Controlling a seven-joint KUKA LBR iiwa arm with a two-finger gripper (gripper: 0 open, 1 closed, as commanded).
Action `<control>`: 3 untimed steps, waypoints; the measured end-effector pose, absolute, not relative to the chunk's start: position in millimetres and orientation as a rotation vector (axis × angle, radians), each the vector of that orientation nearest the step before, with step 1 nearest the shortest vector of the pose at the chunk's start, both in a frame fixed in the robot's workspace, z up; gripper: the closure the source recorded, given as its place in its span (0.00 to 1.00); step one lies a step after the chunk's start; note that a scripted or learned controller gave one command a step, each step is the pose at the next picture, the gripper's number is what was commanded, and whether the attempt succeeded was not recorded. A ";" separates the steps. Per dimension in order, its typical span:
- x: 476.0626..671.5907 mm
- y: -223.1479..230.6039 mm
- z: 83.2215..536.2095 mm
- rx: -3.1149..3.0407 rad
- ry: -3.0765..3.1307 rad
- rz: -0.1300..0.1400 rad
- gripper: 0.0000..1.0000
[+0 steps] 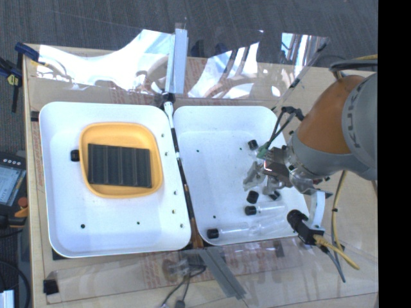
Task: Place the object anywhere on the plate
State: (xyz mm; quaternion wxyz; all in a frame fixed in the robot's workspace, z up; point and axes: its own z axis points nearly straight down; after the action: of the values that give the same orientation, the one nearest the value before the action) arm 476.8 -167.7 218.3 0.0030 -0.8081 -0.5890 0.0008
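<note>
A yellow plate [96, 138] with rounded corners lies in the left bin [54, 191]. On its middle rests a dark grey ribbed rectangular block [122, 165], lying flat. My gripper [259, 186] is low over the right bin [212, 159], toward its right half, well apart from the plate and the block. The grey arm with its orange band [324, 130] comes in from the right and hides that bin's right wall.
Small black pieces lie on the right bin's floor [253, 144] [212, 234], and another sits just left of the plate [75, 155]. A raised divider [180, 172] separates the bins. Cables [334, 249] trail by the bin's front right corner.
</note>
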 end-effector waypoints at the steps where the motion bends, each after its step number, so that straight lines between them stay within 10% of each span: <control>1: 551.2 -130.8 263.9 -2.347 -2.085 0.003 1.00; 3: 628.4 -121.4 185.8 -2.041 -2.388 0.000 1.00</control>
State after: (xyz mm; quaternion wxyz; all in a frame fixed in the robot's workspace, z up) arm 628.4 -121.4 185.8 0.0003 -0.6497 -0.7602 -0.0001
